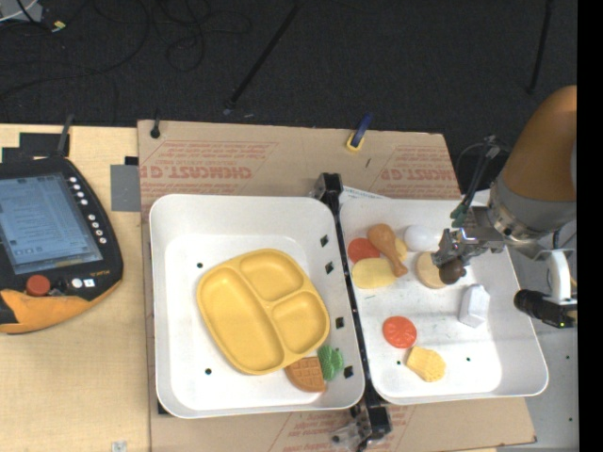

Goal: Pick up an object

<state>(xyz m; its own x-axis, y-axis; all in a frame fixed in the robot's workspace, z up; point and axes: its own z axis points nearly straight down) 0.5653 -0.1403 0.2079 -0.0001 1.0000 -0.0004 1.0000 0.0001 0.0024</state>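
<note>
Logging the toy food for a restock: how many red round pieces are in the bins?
2, both in the right bin: one red disc near its left wall, another toward the front. More could hide under the gripper.

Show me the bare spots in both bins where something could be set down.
Right bin: bare floor along the near right, between the red disc, the white block and the rim. Its far half is crowded with food around the tool. Left bin: a bare strip beyond the yellow tray, towards the far rim.
</note>
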